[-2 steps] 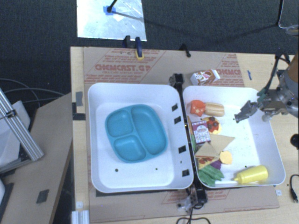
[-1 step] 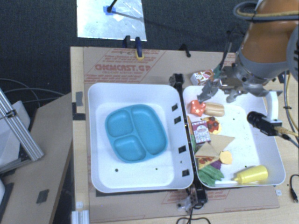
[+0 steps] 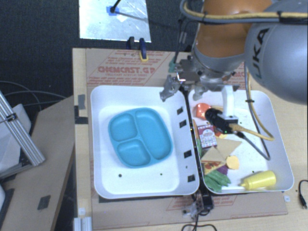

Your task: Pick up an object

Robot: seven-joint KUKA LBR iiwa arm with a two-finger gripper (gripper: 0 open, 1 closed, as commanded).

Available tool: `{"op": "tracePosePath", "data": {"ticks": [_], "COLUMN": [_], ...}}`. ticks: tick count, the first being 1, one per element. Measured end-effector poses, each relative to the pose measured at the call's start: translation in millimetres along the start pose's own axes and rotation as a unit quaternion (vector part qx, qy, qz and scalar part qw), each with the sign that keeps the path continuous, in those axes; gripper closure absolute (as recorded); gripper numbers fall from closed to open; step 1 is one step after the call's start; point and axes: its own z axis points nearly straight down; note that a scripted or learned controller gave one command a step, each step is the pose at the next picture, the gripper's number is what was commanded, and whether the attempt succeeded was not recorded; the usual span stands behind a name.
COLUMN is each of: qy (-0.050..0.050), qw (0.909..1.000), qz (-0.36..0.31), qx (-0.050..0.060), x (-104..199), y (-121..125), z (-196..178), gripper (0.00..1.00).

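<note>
Tool point(image 3: 202, 91) hovers above the right bin point(image 3: 278, 129); I cannot tell whether it is apart or together. Nothing is visibly held, so this looks like the approach. An orange toy point(image 3: 200, 110) lies just beneath the tool, so next comes a short, centred descent.

one fixed overhead view, slanting down on both bins point(image 3: 139, 93)

Big round grey arm point(image 3: 281, 57) w/ black letters point(image 3: 259, 52) on it. Fat, shiny orange band point(image 3: 226, 32). Thin yellow-ish cable point(image 3: 231, 16) runs across it.
</note>
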Motion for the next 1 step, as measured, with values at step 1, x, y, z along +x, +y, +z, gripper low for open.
{"op": "tracePosePath", "data": {"ticks": [1], "qy": [-0.003], "qw": [1.0], "qz": [0.003], "qx": [0.007], "x": [57.2], "y": [-70.1], "z": [84.9], "gripper": [0.0]}}
